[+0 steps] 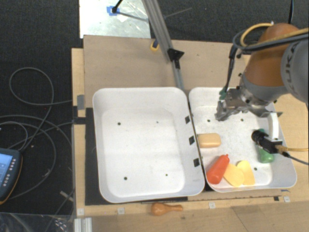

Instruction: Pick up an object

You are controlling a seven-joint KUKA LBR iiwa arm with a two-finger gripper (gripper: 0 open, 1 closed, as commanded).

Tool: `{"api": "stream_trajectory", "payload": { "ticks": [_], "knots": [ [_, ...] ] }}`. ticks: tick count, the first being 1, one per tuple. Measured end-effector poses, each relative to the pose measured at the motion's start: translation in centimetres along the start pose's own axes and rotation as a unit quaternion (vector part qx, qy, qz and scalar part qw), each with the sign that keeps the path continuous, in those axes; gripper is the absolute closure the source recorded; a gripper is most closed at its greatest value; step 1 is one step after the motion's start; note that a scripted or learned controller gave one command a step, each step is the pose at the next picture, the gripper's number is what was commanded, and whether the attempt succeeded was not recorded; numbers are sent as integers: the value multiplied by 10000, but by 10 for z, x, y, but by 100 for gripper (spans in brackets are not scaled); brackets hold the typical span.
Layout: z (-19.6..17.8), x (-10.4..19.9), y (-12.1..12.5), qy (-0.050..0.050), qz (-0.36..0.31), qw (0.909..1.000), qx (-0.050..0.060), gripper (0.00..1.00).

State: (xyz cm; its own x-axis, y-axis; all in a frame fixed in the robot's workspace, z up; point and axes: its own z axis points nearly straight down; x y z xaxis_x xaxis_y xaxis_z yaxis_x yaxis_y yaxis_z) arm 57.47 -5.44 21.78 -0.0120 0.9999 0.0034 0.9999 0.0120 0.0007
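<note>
Hovering over the right bin [289, 178], the pincer [223, 114] — can't tell its state. Below it lie a tan block [209, 140], red bottle [218, 168], yellow pieces [240, 174] and green item [265, 154].

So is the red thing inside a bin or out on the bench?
Inside. The red thing lies in the right bin, near its front-left corner, beside the yellow pieces.

Lying in the right bin [289, 180]: a tan soap-like block [209, 140] flat near the left wall; a red bottle-shaped piece [218, 168] tilted at the front left corner; two yellow pieces [240, 174] touching just beside it; a green item [265, 153] near the right wall, partly hidden.
</note>
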Motion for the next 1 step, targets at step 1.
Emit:
{"api": "stream_trajectory", "payload": {
  "ticks": [1],
  "knots": [
    [8, 53, -17, -4, 7, 10000, 12, 100]
  ]
}}
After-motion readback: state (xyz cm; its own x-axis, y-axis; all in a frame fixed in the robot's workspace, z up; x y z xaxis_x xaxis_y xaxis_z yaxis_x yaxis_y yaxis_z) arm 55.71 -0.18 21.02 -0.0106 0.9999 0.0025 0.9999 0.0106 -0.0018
